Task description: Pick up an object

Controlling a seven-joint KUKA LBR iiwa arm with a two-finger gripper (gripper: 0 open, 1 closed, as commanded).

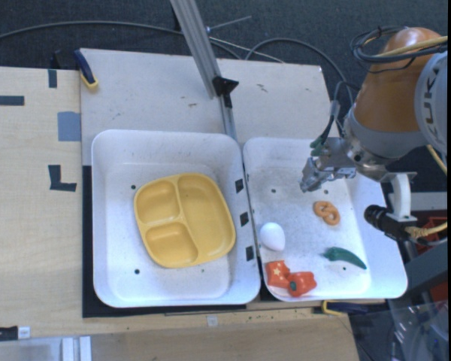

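Observation:
The right bin holds several small objects. An orange pretzel lies near its right side, a white egg by its left wall, a green pepper toward the front right, and a red toy piece at the front. My gripper hangs over the upper middle of this bin, just up and left of the pretzel and apart from it. I see nothing held in it.
A yellow divided plate lies in the left bin. A slanted metal pole comes down to the bins' shared back edge. Cables run across the dark floor behind the bench.

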